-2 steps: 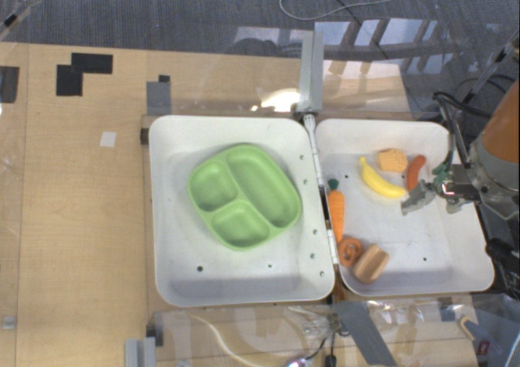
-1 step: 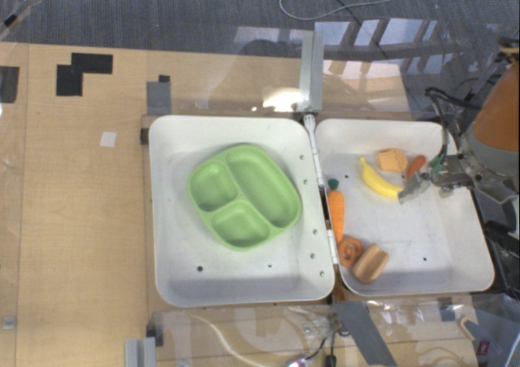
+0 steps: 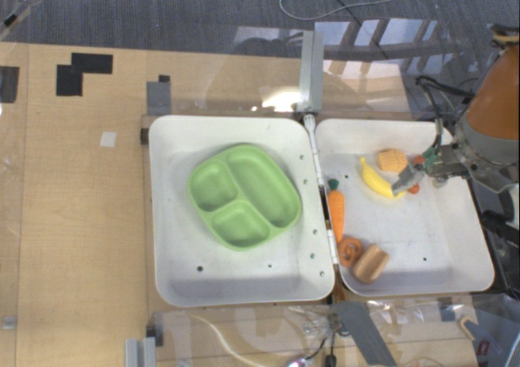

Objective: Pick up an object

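Gripper (image 3: 409,179) at centre right of the frame, low over the upper half of the right bin (image 3: 455,272), reached in from the right edge on the grey arm (image 3: 487,142) with its orange band. Grey finger (image 3: 403,182) slanting down-left, tip just beside the right end of the banana (image 3: 375,178); small red-orange piece (image 3: 414,188) directly at the fingertip, too small to identify. Grip state: cannot tell whether the fingers are spread or closed, and nothing clearly seen between them.

Contents of the right bin, outward from the tool: yellow banana lying diagonally, upper left of the bin's centre; orange-tan block (image 3: 392,161) touching the banana's upper side, just left of the gripper; carrot (image 3: 335,209) with green top, lying lengthwise along the bin's left wall; orange-brown round item (image 3: 350,251) near the bin's lower left corner, touching a tan bread-like roll (image 3: 370,263) on its right.

Left bin (image 3: 175,276) at frame centre, holding 1 green plate (image 3: 244,195) with 3 compartments, turned at a slant.

Both bins side by side on a tan bench (image 3: 73,219); black squares (image 3: 80,71) at upper left; dark carpet and a black cable (image 3: 341,0) along the top of the frame.
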`<state>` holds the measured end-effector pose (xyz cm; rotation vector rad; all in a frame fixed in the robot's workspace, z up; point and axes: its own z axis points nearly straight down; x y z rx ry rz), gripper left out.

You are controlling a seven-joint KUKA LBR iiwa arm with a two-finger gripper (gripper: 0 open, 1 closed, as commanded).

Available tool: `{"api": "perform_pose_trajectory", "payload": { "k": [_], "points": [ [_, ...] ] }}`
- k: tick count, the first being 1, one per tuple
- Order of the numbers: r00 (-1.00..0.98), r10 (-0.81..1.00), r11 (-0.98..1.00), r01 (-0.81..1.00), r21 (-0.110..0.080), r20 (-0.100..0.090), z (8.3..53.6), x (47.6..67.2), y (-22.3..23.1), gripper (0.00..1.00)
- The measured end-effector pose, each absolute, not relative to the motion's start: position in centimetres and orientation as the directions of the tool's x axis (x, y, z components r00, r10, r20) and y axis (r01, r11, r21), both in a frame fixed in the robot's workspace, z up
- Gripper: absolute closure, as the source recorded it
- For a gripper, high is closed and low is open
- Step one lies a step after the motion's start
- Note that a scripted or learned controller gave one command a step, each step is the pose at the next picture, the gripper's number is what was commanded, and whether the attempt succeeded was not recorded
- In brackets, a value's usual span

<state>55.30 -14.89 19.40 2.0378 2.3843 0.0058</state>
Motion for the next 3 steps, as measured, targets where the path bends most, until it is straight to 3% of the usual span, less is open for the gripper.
{"api": "perform_pose_trajectory", "payload": {
  "k": [1, 2, 3],
  "points": [
    [-0.268, 0.963, 0.268, 0.963, 0.013, -0.007, 9.0, 60.4, -15.4, 0.0],
    [-0.278, 0.961, 0.278, 0.961, 0.01, 0.004, 8.9, 58.0, -19.9, 0.0],
    [-0.256, 0.967, 0.256, 0.967, 0.008, -0.003, 8.8, 65.5, -17.8, 0.0]
  ]
}}
